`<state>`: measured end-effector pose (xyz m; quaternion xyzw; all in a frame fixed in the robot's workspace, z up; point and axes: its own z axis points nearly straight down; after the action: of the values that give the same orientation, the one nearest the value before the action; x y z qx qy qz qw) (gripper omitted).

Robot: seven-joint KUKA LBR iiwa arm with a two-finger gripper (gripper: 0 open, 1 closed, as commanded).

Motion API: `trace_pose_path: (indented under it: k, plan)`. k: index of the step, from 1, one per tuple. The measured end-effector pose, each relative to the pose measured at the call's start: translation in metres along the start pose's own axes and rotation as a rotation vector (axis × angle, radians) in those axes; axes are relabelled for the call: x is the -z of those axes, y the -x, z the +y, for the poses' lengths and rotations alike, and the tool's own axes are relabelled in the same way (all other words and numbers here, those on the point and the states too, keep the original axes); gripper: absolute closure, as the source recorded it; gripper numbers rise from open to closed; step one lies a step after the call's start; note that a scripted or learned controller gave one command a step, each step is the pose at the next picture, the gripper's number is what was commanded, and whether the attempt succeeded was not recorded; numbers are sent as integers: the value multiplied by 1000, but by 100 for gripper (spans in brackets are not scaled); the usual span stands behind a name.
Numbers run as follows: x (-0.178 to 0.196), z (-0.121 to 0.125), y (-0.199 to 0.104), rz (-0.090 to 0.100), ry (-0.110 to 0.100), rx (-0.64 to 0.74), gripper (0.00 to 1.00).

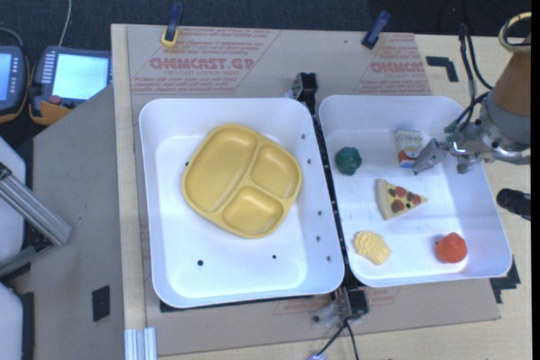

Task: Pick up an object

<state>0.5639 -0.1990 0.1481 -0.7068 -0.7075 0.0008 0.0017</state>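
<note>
Gripper [430, 158] over the right bin [481, 265], near its far right side. Just left of the gripper: small carton [408, 146]; farther left, ball [348, 159]. Nearer the camera than the gripper: pizza slice [396, 199], then corn piece [371, 246] and round fruit [451, 248]. Left bin [169, 265], well left of the gripper, holds a divided plate [242, 180].

A: Arm status?

B: Arm [513, 88] comes in at the right edge of the frame, upper-middle height. Orange band visible above a grey wrist.

A: Tool?

B: Tool [432, 156] sits at the right-middle of the frame, angled left and slightly down from the wrist. Metal fingers [424, 159] point left.

A: Open or closed?

B: Can't resolve from this angle. Nothing visibly between the fingers.
</note>
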Motion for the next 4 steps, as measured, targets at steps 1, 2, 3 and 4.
trace_pose_path:
  k: [1, 2, 3, 4]
  plan:
    - [-47, -1, -9, 0, 0, 0, 0]
    - [-64, -1, -9, -1, 1, -1, 0]
    - [-53, 0, -9, -2, 4, -1, 100]
    - [1, 6, 0, -4, 8, -1, 100]
